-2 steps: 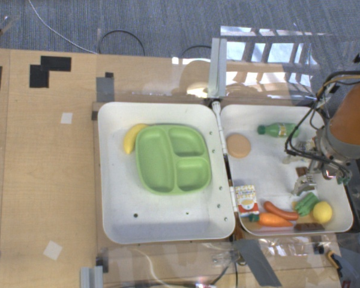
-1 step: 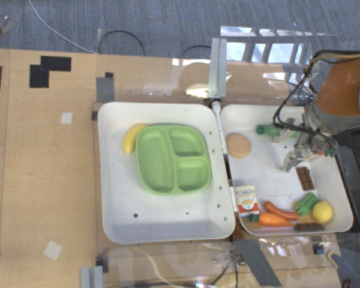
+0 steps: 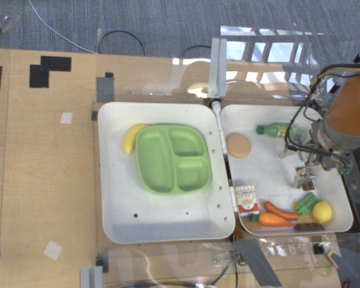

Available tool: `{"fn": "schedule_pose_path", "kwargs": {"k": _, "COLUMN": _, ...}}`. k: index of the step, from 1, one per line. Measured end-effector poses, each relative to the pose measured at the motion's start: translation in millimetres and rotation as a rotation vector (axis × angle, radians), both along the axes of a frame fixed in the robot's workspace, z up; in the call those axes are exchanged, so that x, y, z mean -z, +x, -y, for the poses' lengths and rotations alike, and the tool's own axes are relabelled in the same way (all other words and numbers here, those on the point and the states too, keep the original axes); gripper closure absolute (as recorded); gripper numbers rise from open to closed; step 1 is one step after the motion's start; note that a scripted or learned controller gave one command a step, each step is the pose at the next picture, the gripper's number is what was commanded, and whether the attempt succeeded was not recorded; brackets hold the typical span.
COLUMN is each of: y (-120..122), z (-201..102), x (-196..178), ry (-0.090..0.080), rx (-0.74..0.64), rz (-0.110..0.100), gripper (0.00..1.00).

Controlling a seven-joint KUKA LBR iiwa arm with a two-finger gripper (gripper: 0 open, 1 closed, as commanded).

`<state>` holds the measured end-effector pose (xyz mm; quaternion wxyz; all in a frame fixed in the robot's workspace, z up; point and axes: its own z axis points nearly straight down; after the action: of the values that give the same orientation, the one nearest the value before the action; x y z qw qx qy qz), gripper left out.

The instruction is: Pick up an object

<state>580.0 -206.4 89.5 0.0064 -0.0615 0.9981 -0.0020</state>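
Note:
My gripper [image 3: 303, 177] hangs over the right bin [image 3: 270, 167], below the arm's orange band. It is above bare bin floor, just up-left of a green vegetable [image 3: 306, 203] and a yellow lemon [image 3: 322, 212]. Nothing shows in its grasp. A green bottle [image 3: 275, 129] lies at the bin's back, and a round tan bun [image 3: 239, 145] sits near the left wall. Along the front edge lie a small juice carton [image 3: 246, 198], an orange carrot [image 3: 275, 220] and a red sausage [image 3: 280, 210].
The left bin [image 3: 126, 215] bears a green divided plate [image 3: 172, 159] with a banana [image 3: 132, 137] at its upper left edge. Cables loop around the arm's wrist [image 3: 306, 125]. A metal frame [image 3: 264, 47] stands behind the bins.

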Motion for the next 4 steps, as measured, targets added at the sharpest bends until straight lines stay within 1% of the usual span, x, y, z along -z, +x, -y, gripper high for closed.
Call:
{"fn": "schedule_pose_path", "kwargs": {"k": 1, "y": 58, "z": -3, "x": 1, "ry": 0.003, "rx": 0.047, "rz": -0.017, "gripper": 0.00}}
{"fn": "schedule_pose_path", "kwargs": {"k": 2, "y": 15, "z": 0, "x": 0, "ry": 0.002, "rx": 0.071, "rz": -0.001, "gripper": 0.00}}
{"fn": "schedule_pose_path", "kwargs": {"k": 3, "y": 50, "z": -102, "x": 0, "ry": 0.008, "rx": 0.027, "rz": 0.002, "gripper": 0.00}}
{"fn": "schedule_pose_path", "kwargs": {"k": 4, "y": 92, "z": -30, "x": -23, "ry": -0.002, "rx": -0.038, "rz": 0.003, "gripper": 0.00}}
